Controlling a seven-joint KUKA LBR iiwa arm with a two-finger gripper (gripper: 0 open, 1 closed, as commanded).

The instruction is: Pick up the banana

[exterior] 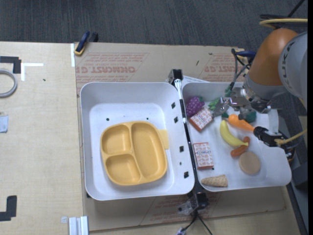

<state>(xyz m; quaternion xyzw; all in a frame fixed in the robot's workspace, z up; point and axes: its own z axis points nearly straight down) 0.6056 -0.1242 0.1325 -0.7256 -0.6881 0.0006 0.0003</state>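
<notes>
The banana (230, 135), a smooth yellow curved crescent, lies free in the right bin (274, 177) beside a carrot (240, 123), while the gripper (224, 105) hovers above it, fingers spread and holding nothing.

Robot lab, taped cardboard bench (112, 62), carpet (146, 9)

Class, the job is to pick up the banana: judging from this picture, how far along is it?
Done: the arm has reached over the right bin. In hand: the pincer hovers above the toys, near the carrot. Left: the banana lies on the bin floor, ungrasped.
</notes>
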